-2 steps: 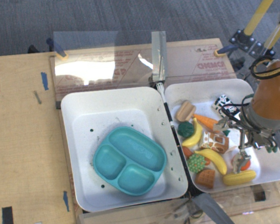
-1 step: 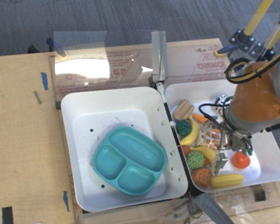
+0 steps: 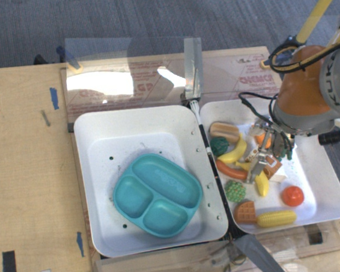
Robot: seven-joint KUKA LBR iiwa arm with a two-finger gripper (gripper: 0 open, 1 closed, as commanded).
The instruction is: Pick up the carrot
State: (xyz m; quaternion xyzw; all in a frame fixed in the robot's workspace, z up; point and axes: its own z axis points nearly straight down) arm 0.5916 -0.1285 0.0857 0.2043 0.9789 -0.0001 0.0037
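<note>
Bench (image 3: pixel 23 178) runs wide under it all, w/ two white bins on top. Left bin (image 3: pixel 98 140) holds a teal divided plate (image 3: pixel 158 194), three compartments, sitting a bit toward the near side. Right bin (image 3: pixel 326 188) is packed w/ toy food. Arm (image 3: pixel 307 88) reaches in from the right, orange band above the wrist, head down over the right bin's middle. Gripper (image 3: pixel 260 162) sits low in the pile, metal fingers (image 3: pixel 256 167) pointing down-left; cables and clutter hide the gap, so can't tell how wide the jaws stand or if they've got anything. Carrot (image 3: pixel 231 169) lies just left of the fingertips, long orange body slanting down to the right, its right end reaching right by the fingers; contact unclear. Banana (image 3: pixel 235 152) curves just above the carrot. Hot dog bun (image 3: pixel 225 131) sits at the far end of the pile. Corn cob (image 3: pixel 276 218) lies along the near wall, tomato (image 3: pixel 293 195) just above it. Green bumpy piece (image 3: pixel 236 189) below the carrot.
</note>
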